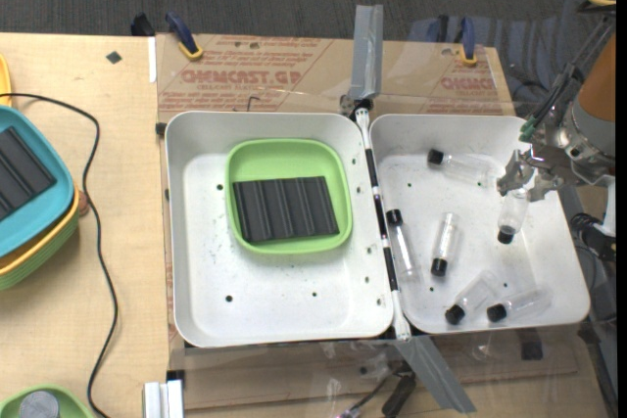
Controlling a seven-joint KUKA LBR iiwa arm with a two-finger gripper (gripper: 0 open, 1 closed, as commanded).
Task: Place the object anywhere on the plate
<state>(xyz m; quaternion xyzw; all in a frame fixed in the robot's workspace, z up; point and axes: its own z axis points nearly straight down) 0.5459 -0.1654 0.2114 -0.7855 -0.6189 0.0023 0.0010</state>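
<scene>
A green plate with a dark ridged insert rests in the left bin. Several clear vials with black caps lie in the right bin. My gripper hangs over the right bin's right side. It is shut on the clear upper end of one vial, which points downward with its black cap lowest. The other vials lie apart from it: one at the back, one in the middle, and some at the front.
A pen-like tube lies along the divider between the bins. At the far left, a teal tray stack and a black cable sit on the wooden table. Cardboard and a metal post stand behind the bins.
</scene>
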